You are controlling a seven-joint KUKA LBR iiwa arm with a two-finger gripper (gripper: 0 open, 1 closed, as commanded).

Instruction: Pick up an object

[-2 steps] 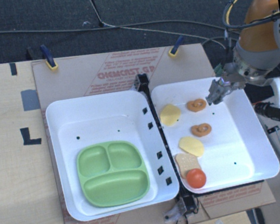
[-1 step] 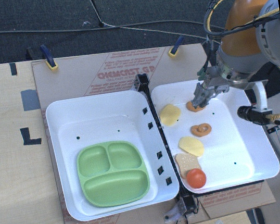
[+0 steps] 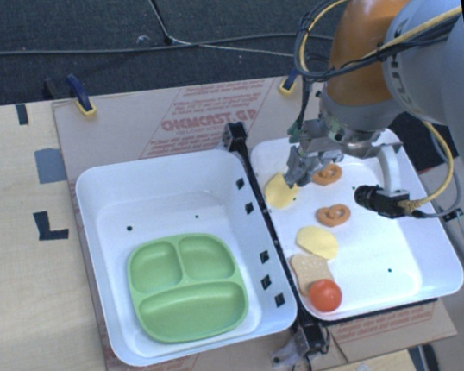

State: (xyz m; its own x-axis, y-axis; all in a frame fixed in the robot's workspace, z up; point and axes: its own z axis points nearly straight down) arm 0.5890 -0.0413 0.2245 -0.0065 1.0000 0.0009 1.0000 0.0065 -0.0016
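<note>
- The gripper [image 3: 297,170] hangs over the upper left part of the right bin [image 3: 404,280], right beside a pale yellow disc [image 3: 279,192] that lies flat on the bin floor against the left wall.
- Its fingers are dark and seen at a slant against the arm's body, so I cannot tell how far apart they stand, nor whether anything sits between them; the yellow disc may be touched by the tips, but nothing looks lifted.
- That disc is my guess for the target. It looks like thin, light plastic play food: stiff, smooth, probably slippery, and so flat that the fingers would need to pinch its rim or pry one edge up from the floor.
- Other picks in the same bin: two small brown pretzels [image 3: 328,175], a yellow chip-shaped piece [image 3: 318,242], a tan bread slice [image 3: 310,267] and a red tomato [image 3: 325,296]. The tomato is round and tall enough to be squeezed across its middle; the pretzels offer holes and ridges.
- The left bin [image 3: 96,210] holds a green divided plate [image 3: 187,285].
- Red print on the brown board [image 3: 178,123] under the bins reads roughly "CHEMCAST GP", upside down from this angle; smaller lines are too fine to read.
</note>
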